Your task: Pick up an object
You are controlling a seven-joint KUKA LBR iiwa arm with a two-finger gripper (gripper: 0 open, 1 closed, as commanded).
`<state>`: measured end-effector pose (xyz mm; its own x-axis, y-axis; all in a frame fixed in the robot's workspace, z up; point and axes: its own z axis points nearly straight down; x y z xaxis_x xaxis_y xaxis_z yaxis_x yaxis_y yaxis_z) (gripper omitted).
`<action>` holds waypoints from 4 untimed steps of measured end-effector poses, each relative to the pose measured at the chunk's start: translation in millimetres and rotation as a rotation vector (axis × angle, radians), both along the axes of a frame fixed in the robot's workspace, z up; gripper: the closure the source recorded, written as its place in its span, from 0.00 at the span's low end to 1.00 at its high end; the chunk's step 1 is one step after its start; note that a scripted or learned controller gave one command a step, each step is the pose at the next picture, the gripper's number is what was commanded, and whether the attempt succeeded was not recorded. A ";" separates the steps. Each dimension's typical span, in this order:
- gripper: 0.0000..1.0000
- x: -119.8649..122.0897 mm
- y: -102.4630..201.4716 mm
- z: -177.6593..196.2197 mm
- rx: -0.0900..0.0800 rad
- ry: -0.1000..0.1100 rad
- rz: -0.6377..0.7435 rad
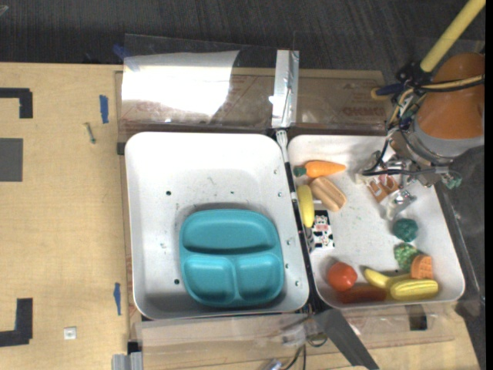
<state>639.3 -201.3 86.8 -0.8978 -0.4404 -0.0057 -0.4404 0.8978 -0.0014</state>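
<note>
Surveying the right bin (451,230): logged gripper (395,185) low in the bin's upper right corner, over a small reddish piece (380,186); could not tell its grip state. Noted teal lump (405,228) just below, broccoli (404,252) and orange piece (421,266) further down. Judged risks: fouling the nearby bin wall, nudging the reddish piece aside, closing on nothing.

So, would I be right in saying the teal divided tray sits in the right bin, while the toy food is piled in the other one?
Not quite: the camera view shows the teal divided tray in the left bin, not the right. The toy food, such as the carrot and tomato, lies in the right bin.
</note>
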 end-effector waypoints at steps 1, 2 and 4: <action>0.00 -62.4 18.1 0.2 0.000 0.001 0.057; 0.00 -32.6 31.5 0.7 -0.001 -0.005 0.006; 0.00 -36.3 54.9 1.3 0.001 -0.007 -0.058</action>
